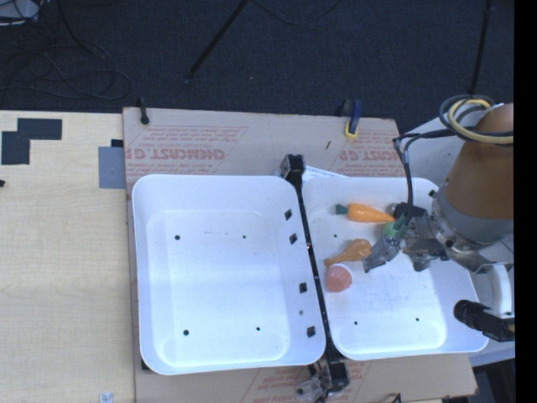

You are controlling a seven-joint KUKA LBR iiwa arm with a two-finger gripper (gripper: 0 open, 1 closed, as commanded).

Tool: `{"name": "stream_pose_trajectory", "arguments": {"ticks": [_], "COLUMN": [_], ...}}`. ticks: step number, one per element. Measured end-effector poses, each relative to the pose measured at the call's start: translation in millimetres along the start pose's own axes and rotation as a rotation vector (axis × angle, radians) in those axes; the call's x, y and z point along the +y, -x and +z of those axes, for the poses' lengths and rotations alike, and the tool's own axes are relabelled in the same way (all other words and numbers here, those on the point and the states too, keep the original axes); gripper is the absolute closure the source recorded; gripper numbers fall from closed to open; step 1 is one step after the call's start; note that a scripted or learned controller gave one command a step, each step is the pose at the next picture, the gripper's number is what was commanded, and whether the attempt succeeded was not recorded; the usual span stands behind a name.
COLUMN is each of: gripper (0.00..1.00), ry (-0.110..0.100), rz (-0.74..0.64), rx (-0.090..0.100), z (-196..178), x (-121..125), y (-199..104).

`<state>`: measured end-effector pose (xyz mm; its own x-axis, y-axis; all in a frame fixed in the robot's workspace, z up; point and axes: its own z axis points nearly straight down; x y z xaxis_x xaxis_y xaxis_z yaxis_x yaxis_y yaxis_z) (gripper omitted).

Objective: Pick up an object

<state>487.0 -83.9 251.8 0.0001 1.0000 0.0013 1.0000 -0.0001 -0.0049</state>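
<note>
While the arm (480, 183) reaches in over the right bin (394, 342), its wrist is bent low and the gripper (388, 250) hangs just above the bin floor, fingers pointing toward the divider. Whether those fingers are spread or pressed together cannot be told. Three toy foods lie in this bin: one orange carrot (366, 213) just beyond the gripper, one orange pear-shaped piece (351, 251) right beside its tip, and one pink round piece (338, 279) slightly past that. Two bins sit side by side; the left bin (218, 342) is farther off.

Grey arm (480, 200), orange band (497, 124), yellow-black cables (460, 112)
</note>
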Motion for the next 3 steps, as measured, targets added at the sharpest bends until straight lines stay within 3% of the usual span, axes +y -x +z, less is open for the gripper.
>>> {"name": "stream_pose_trajectory", "arguments": {"ticks": [1, 2, 3], "gripper": [1.0, 1.0, 1.0], "ry": [-0.003, 0.014, 0.005], "rz": [0.001, -0.009, -0.006], "rx": [0.001, 0.0, -0.001], "z": [-9.5, -100.0, -96.0], "x": [0.1, 41.8, 96.5], "y": [0.3, -64.2, -115.8]}}
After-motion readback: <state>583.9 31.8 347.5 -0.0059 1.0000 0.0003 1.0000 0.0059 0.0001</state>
